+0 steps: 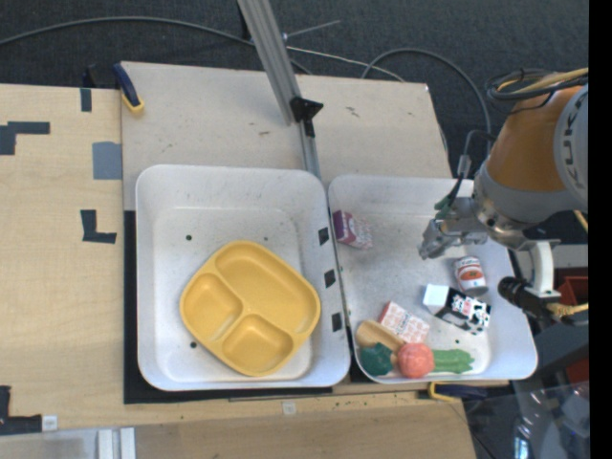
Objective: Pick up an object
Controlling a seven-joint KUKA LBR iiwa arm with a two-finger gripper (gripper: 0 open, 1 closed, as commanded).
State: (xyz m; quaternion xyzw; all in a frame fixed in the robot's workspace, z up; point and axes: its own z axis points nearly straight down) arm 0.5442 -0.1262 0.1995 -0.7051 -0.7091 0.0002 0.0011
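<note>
Two bins side by side on bench. Left bin [153, 256]: divided tray [251, 306] in its near half. Right bin [382, 208]: small carton [351, 229] near far-left; can [469, 273] at right; toy cow [467, 312] just before can; toy foods [413, 358] along near edge.

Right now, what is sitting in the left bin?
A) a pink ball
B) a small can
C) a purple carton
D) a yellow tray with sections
D: the yellow tray with three sections lies in the left bin; the other small things are in the right bin.
</note>
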